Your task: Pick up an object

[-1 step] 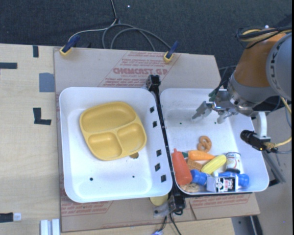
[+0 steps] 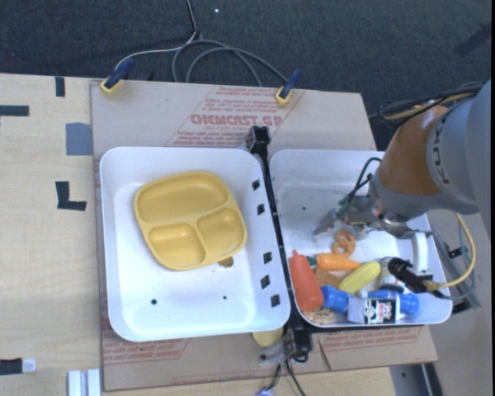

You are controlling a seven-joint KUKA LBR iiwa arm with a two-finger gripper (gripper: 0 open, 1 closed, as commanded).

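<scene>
My gripper (image 2: 328,223) hangs low in the right bin (image 2: 313,176), over its bare white floor near the middle. Its grey fingers (image 2: 320,228) point toward the lower left, spread a little, with nothing between them. Just below and right of the tips lies a tan pretzel-shaped toy (image 2: 343,242). Crowded along the bin's front are an orange carrot (image 2: 338,262), a yellow corn cob (image 2: 359,276), a red bottle-like toy (image 2: 305,280), a blue piece (image 2: 334,298) and a white bottle with a blue cap (image 2: 385,308).
The left bin (image 2: 124,304) holds a yellow divided plate (image 2: 190,219). A black divider with clips (image 2: 268,221) runs between the bins. The grey arm with its orange band (image 2: 412,159) covers the right bin's far right side, cables (image 2: 466,258) trailing beside it.
</scene>
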